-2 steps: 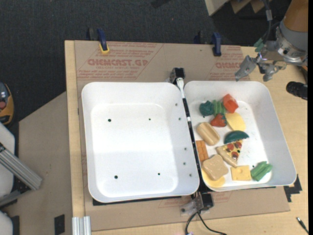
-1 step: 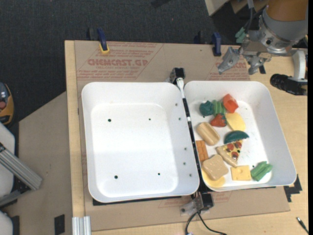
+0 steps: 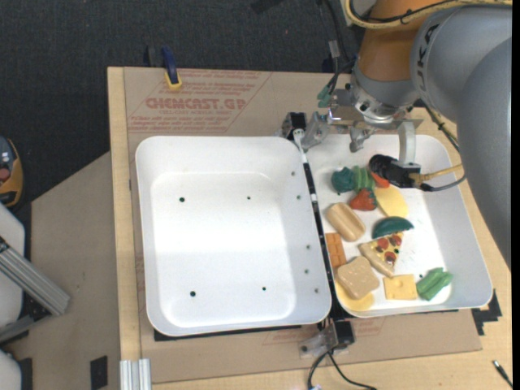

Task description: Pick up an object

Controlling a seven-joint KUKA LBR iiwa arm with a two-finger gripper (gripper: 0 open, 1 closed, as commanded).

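Nearest the camera, at the bottom of the view, a cable and small connector (image 3: 335, 335) lay on the desk (image 3: 211, 96) just past the bins' near edges. Behind it sat the left bin (image 3: 154, 242), with nothing in it but four dark dots, and the right bin (image 3: 467, 242), which held all the toy food.

That food was bunched close: a tan bread slice (image 3: 357, 278) on a yellow disc, a cheese square (image 3: 400, 287), a green piece (image 3: 433, 283), a pizza wedge (image 3: 383, 253), a bread roll (image 3: 344, 221), a yellow banana-like piece (image 3: 392, 201), and a red piece (image 3: 363, 199) touching a dark green one (image 3: 351, 179).

The gripper (image 3: 358, 134) hung over the far end of the right bin, beside the dividing wall and just beyond the green and red pieces. Whether it was spread or pressed together could not be told, and nothing showed between it. A black part on a white bracket (image 3: 396, 171) hung beside the pile.

The likely trouble was crowding. A descent onto the touching pieces could catch two at once or push one aside, and flat items such as the cheese square would probably slip out of a pinch. A descent close to the dividing wall or the far rim could strike plastic instead of a toy.

Open room lay mostly in the left bin and along the right bin's right-hand floor. The green piece, near the right bin's near rim, stood a little apart from the others and looked the easier target.
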